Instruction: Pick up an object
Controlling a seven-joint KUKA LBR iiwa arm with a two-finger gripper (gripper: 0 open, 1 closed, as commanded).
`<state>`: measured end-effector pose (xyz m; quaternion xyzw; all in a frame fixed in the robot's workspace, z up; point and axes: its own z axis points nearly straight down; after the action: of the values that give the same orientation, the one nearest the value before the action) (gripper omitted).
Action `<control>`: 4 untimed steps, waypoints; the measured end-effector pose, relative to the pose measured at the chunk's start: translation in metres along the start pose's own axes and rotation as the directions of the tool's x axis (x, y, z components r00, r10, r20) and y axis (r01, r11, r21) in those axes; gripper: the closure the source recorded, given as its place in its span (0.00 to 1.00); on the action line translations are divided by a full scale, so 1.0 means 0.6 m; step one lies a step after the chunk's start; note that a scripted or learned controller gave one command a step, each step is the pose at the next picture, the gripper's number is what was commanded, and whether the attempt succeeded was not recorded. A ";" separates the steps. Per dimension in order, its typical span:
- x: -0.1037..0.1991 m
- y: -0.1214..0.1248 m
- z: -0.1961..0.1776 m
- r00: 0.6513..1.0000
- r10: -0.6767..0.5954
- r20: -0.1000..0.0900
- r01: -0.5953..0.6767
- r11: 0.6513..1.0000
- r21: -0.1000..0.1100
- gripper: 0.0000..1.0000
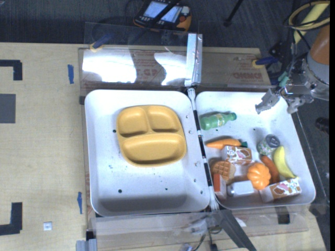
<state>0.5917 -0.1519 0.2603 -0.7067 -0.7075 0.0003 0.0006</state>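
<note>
Nearest to you, along the front wall of the right bin (309,192), lie a small printed carton (285,189) at the front right corner and a white block (242,188) to its left, with an orange pumpkin (259,175) just behind and between them. Left of the pumpkin you see a waffle-patterned piece (222,169) and a thin red stick (216,182) close to the divider. Behind these sit a second printed carton (237,154), a yellow banana (283,161) toward the right wall, and a small round tin (271,140) beside it. These things are crowded, many touching, so you have little room between them in the front half.

Further back, a carrot (224,143) lies crosswise near the divider, and a green bottle (216,120) lies on its side behind it, apart from the rest. The back right part of this bin is bare white floor, the widest open room.

The left bin (99,156) carries a yellow divided plate (151,135) upside-up in its middle, with bare floor around it on all sides.

Farthest back on the right, the end effector (277,102) hangs over the back right corner of the right bin, near its rim, holding nothing; whether its fingers stand wide or narrow you cannot tell. Beyond the bins on the bench (42,140) stands a clear panel (141,61).
</note>
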 end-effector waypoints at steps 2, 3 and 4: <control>-0.108 -0.061 0.143 1.000 0.017 0.001 -0.017 1.000 -0.001 0.00; -0.076 -0.133 0.290 1.000 0.007 -0.008 -0.007 1.000 -0.006 0.00; -0.081 -0.133 0.274 1.000 0.012 -0.003 -0.012 1.000 -0.009 1.00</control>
<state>0.5117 -0.2003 0.0961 -0.7109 -0.7033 -0.0037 -0.0015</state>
